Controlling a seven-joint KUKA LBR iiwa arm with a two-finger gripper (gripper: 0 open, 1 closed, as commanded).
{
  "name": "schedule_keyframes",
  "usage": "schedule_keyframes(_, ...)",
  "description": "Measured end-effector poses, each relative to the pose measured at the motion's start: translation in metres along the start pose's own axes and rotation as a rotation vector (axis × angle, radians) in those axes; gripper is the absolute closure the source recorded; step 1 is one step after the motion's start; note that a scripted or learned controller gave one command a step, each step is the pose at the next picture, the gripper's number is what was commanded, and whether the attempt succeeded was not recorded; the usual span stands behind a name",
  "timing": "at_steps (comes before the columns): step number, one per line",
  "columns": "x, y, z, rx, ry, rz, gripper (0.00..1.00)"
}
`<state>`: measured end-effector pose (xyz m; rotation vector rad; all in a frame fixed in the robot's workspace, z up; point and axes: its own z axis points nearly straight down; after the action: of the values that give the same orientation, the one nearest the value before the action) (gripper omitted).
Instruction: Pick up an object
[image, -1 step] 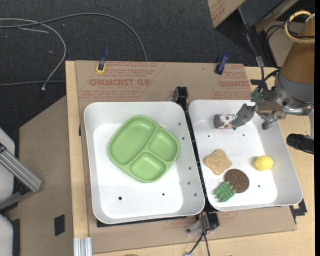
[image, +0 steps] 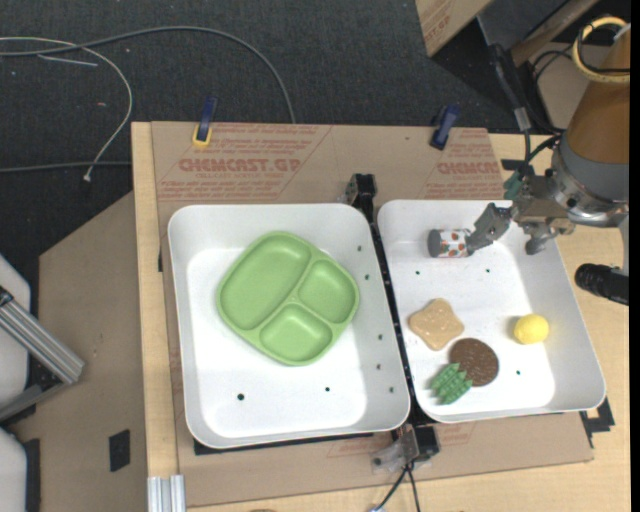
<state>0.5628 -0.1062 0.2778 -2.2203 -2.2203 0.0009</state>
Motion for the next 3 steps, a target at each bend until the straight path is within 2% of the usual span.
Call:
schedule_keyframes(1, -0.005, -0.009, 0.052, 0.005, 0.001, 0.001, 0.0)
schedule_keyframes(3, 0.002, 0.004, 0.169, 0.006, 0.002, -0.001, 0.0)
